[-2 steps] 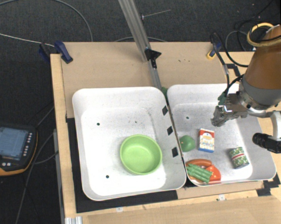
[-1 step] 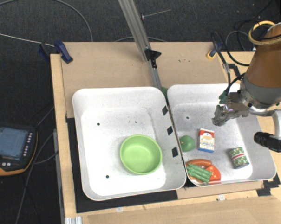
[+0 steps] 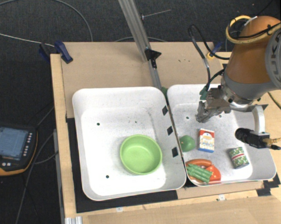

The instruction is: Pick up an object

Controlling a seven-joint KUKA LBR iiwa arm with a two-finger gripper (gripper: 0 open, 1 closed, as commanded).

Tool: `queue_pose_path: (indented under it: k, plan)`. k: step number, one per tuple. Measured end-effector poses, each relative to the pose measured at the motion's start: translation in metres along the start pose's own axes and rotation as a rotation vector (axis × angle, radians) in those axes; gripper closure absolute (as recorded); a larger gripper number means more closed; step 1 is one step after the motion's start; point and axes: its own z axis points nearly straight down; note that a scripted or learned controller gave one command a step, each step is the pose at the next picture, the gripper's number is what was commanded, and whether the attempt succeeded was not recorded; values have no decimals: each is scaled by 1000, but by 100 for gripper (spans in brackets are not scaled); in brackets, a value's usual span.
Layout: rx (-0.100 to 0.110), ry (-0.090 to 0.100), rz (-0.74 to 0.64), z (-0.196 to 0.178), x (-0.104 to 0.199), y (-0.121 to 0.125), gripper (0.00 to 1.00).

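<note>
My gripper (image 3: 203, 115) hangs over the middle of the right bin (image 3: 186, 95), its dark fingers pointing down just above the bin floor. Nothing shows between them. Directly below it in the view lies a small red and white carton (image 3: 207, 140). A green round object (image 3: 187, 142) rests to the carton's left, near the divider. At the bin's front sits a red plate with green vegetables (image 3: 203, 172). A small green patterned packet (image 3: 238, 157) lies at the front right. The left bin (image 3: 91, 111) holds a light green bowl (image 3: 140, 154).
A black cylindrical part (image 3: 248, 137) on a white bracket reaches over the right bin's right side. A grey metal pole (image 3: 142, 35) slants down to the divider between the bins. A handheld controller (image 3: 12, 147) lies off the bench at the far left.
</note>
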Motion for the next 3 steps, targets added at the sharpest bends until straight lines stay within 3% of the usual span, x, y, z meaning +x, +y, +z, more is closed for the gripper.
queue_pose_path:
  k: [2,3]
  plan:
    - [0,0,0,17,89,35,100]
    - [-1,1,-2,8,143,53,100]
